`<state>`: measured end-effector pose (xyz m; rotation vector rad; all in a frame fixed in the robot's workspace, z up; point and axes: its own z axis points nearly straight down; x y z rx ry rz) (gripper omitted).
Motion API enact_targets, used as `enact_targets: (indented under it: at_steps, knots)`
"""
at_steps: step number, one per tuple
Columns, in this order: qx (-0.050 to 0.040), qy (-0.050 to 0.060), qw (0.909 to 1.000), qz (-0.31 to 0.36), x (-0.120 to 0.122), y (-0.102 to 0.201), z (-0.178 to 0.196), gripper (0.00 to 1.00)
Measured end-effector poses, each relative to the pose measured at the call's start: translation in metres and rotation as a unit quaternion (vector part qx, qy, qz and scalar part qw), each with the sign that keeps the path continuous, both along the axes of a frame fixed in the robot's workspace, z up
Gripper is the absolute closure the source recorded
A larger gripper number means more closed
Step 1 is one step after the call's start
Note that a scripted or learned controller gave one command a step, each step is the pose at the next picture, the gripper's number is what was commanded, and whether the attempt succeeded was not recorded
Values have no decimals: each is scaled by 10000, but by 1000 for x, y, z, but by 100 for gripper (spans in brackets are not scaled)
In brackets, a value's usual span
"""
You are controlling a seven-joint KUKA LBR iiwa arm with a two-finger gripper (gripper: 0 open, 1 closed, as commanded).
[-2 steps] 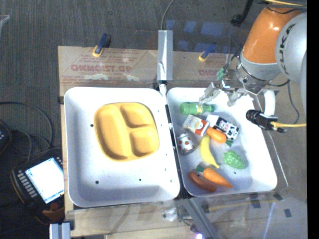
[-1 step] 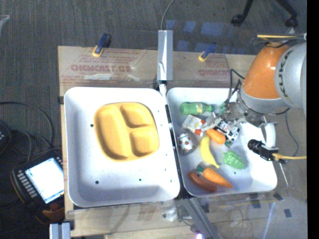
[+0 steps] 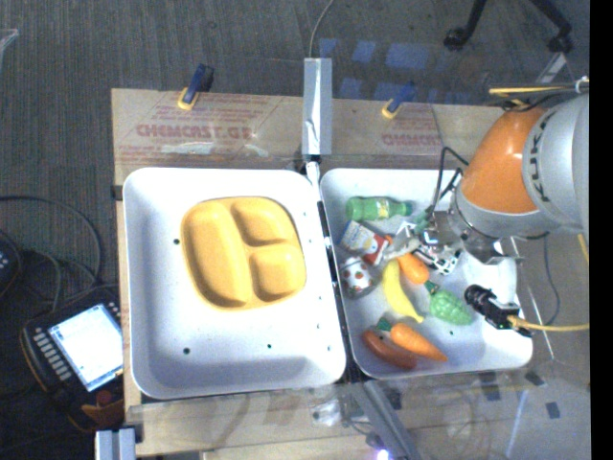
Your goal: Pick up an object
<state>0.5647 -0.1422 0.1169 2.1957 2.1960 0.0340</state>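
Note:
The right bin point(image 3: 498, 348) holds a pile of toy food: a green bottle point(image 3: 377, 208), a yellow banana point(image 3: 398, 292), a carrot point(image 3: 419, 340), a reddish sausage-like piece point(image 3: 386, 350), a green bumpy piece point(image 3: 448, 308), a small white and red ball point(image 3: 355, 276) and a red and white carton point(image 3: 367, 242). My gripper point(image 3: 427, 246) is low in this bin, over the pile's upper middle, just above a small orange piece point(image 3: 414, 268). The wrist hides the fingers.
The left bin point(image 3: 153, 353) holds a yellow divided tray point(image 3: 245, 250). A metal post point(image 3: 316, 113) stands between the bins at the back. Clamps point(image 3: 198, 81) pin the cardboard behind. A tablet point(image 3: 86, 345) lies on the floor at left.

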Motion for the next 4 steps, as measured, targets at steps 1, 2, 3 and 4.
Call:
enact_targets:
  at_steps: [1,2,3,4]
  knots:
    - [45,-60,9978,-656,16,-9,-4,0]
    - [5,-141,9993,-341,0,-21,-4,0]
    - [-8,-120,9981,-609,35,-62,-4,0]
    - [-114,-115,9993,334,9,-34,-5,0]
